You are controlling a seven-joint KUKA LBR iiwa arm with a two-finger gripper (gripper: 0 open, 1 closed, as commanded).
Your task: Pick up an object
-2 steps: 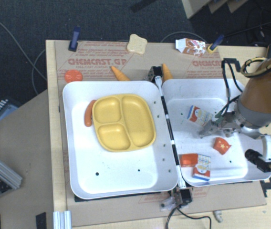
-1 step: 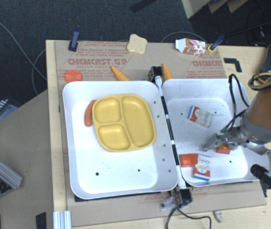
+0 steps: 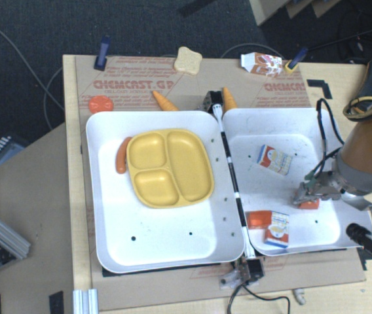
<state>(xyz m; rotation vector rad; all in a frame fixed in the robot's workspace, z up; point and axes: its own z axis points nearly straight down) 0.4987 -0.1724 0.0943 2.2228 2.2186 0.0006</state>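
Look first at the small red-orange object (image 3: 310, 203) in the right bin (image 3: 317, 120), lying toward that bin's right side. Your gripper (image 3: 312, 191) sits directly on top of it, the metal tip touching or almost touching its upper edge. You cannot tell from this slanted view whether the pincer is apart or together, nor whether the object is caught in it; the wrist and a looping black cable (image 3: 323, 133) blur that spot. The arm (image 3: 366, 156) enters from the right, and its upper part is cut off by the picture's edge.

Elsewhere in the right bin you have a small carton (image 3: 274, 159) with an orange and blue print near the middle, and a second printed carton (image 3: 278, 231) with an orange block (image 3: 259, 219) touching its left side at the front-left corner.

In the left bin (image 3: 107, 234) a yellow divided tray (image 3: 170, 167) lies in the upper half, with a red sausage-shaped piece (image 3: 121, 156) just beside its left edge.

Behind the bins, on the cardboard (image 3: 130, 77), you see a slice of toy bread (image 3: 188, 60), an orange disc (image 3: 99, 103), two carrot-like pieces (image 3: 164, 101) and a crumpled wrapper (image 3: 262, 63).
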